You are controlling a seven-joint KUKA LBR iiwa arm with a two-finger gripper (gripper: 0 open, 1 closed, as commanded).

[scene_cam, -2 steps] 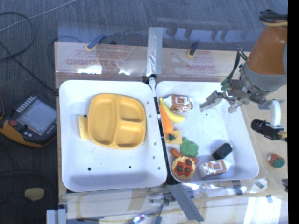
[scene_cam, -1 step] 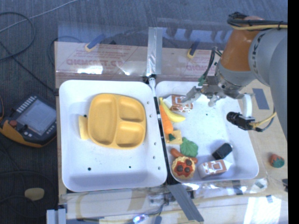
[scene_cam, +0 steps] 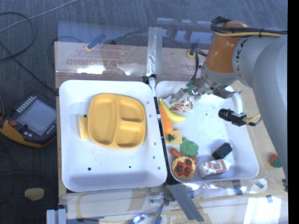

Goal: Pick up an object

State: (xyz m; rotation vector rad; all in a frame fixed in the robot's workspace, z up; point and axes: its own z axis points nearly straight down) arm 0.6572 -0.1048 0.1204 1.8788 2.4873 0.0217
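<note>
My gripper (scene_cam: 183,97) hangs low over the back left corner of the right bin (scene_cam: 243,141). It is right at a small white toy with orange-brown stripes (scene_cam: 182,106), touching or just above it. A yellow banana (scene_cam: 171,114) and an orange carrot (scene_cam: 166,123) lie just left of that toy along the bin's left wall. Nearer the front lie a yellow block (scene_cam: 175,136), a green leafy toy (scene_cam: 188,147), a pizza slice (scene_cam: 183,167), a black block (scene_cam: 222,150) and a small brown-and-white carton (scene_cam: 213,167).
The left bin (scene_cam: 74,171) holds a yellow divided plate (scene_cam: 117,120). A black fitting on the arm (scene_cam: 232,115) juts over the right bin's back right. The ridge between the bins (scene_cam: 159,139) runs close to the gripper. A teach pendant (scene_cam: 29,120) lies on the floor at far left.
</note>
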